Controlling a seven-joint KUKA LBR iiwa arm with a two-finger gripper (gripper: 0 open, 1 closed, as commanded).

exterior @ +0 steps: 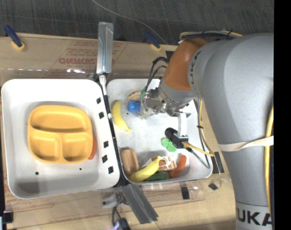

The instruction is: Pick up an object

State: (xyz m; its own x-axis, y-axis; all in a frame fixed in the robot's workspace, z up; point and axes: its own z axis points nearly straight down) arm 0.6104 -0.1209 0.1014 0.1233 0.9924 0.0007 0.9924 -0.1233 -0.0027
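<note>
Two white bins sit side by side on a cardboard-covered bench (49, 51) over dark carpet. Left bin (16, 166) holds a yellow divided tray (61, 133). Right bin (150, 133) holds a banana (119, 116), a blue object (133, 107), a green toy (169, 143) and more food along its near wall. Gripper (147, 107) hangs beside the blue object, its state I cannot tell

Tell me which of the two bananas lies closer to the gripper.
The banana along the right bin's left wall, beside the blue object. The other banana lies at the bin's near edge, farther from the gripper.
</note>
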